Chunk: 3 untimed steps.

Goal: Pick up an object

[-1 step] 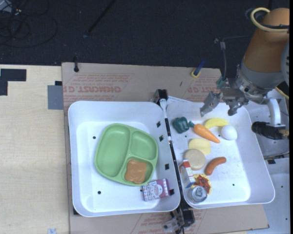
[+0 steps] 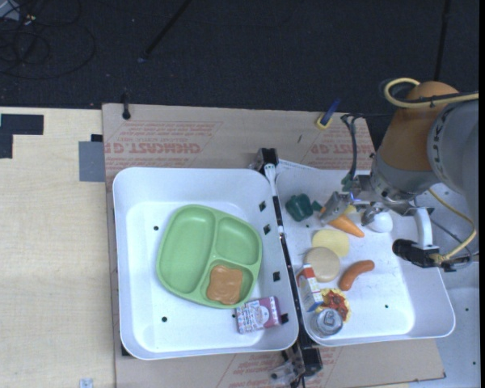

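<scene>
1. White bins [image 2: 145, 217]: smooth, glossy plastic.
2. Green plate [image 2: 190, 249]: smooth, matt plastic.
3. Can [image 2: 330, 322]: shiny metal top.
4. Surface [image 2: 40, 249]: pale wood; printed cardboard sheet [image 2: 194, 140] under the bins.

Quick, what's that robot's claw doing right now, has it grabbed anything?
Gripper: low in the right bin, right by the carrot; cannot be told whether it grips anything.

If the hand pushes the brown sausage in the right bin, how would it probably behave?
The sausage looks smooth, rounded and slightly curved, so it would probably roll or swivel instead of sliding straight. It seems small and toy-like, so it is likely light. It lies on the bare bin floor, apart from the round beige piece, so a push may send it off freely.
</scene>
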Tool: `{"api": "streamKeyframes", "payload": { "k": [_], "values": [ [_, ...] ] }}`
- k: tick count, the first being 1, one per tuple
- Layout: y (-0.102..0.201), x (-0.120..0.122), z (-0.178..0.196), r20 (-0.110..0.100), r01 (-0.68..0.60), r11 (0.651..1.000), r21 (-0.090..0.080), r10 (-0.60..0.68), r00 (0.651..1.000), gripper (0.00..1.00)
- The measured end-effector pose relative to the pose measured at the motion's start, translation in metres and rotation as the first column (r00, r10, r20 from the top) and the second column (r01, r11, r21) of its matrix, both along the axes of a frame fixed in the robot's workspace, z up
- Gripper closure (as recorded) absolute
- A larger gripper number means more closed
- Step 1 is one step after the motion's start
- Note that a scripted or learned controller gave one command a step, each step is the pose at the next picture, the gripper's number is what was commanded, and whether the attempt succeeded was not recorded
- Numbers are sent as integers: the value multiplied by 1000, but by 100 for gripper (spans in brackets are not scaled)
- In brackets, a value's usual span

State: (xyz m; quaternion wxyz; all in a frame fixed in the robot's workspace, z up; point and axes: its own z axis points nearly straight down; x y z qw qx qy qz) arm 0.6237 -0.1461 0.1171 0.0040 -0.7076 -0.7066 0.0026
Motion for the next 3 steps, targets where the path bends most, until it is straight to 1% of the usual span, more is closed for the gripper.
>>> {"api": "streamKeyframes", "payload": {
  "k": [1, 2, 3],
  "values": [
    [46, -48, -30, 5, 0, 1000, -1, 0, 1000, 0],
    [56, -67, -29, 9, 2, 1000, -1, -2, 1000, 0],
    [58, -97, -29, 10, 0, 1000, -1, 0, 1000, 0]
  ]
}}
